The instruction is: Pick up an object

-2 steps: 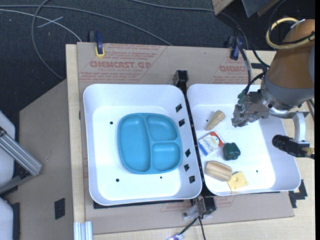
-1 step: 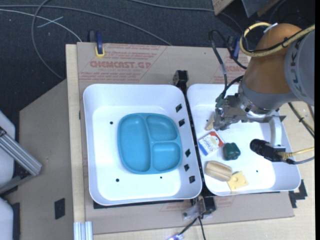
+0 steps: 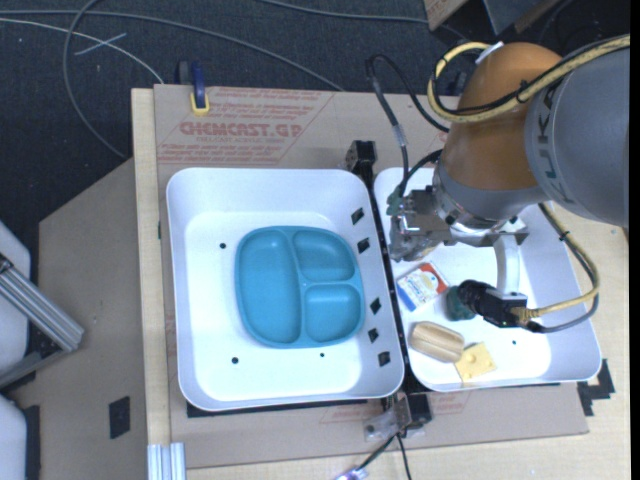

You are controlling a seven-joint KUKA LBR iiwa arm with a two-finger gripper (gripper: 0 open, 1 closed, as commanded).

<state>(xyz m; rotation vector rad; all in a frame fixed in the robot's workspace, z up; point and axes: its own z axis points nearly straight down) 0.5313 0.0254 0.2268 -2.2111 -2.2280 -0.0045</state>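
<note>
Left bin [image 3: 190,268]: holds one blue divided plate [image 3: 300,285], centred, walls well apart on all sides.

Right bin [image 3: 570,353]: a small white packet with blue and red print [image 3: 421,286] near the dividing wall; at its 6 o'clock a tan bread-like roll [image 3: 437,341]; just beside the roll, at 4 o'clock, a yellow cheese-like wedge [image 3: 475,361]; a dark green item [image 3: 462,302] at the packet's 3 o'clock.

Gripper [image 3: 410,236]: above the packet, at its 12 o'clock; spread or pressed together cannot be told.

Handling: probable target the packet; descend straight, clear of the divider.

Room: tight at 9 o'clock against the wall; freer toward 3 o'clock.
</note>
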